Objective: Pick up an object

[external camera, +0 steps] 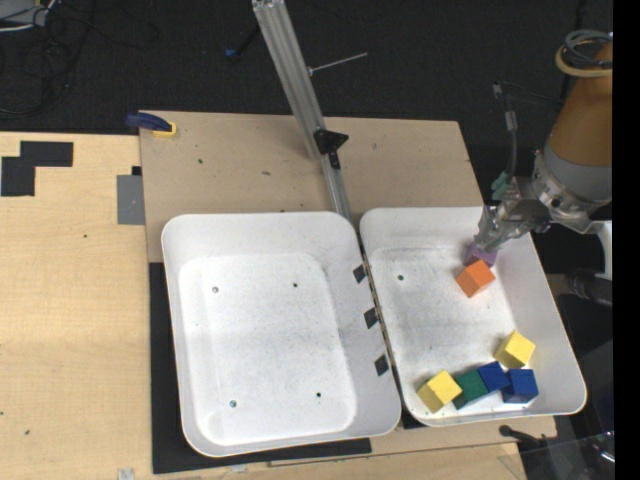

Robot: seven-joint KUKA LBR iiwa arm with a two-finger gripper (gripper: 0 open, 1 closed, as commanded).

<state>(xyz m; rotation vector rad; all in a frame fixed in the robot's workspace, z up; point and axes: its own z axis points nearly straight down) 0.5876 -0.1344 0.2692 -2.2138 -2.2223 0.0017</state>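
One gripper (pixel 488 249), grip state unclear, sits above an orange block (pixel 475 278); coloured blocks (pixel 480 379) cluster well apart.

Purple block (pixel 481 255) mostly hidden behind gripper (pixel 490 240), arm (pixel 585 138) cut off at right

One fixed camera sits above the bench (pixel 300 158) and looks down at a slant from its near edge, far enough to take in both bins (pixel 260 428) whole, with the arm (pixel 585 138) entering from the right.
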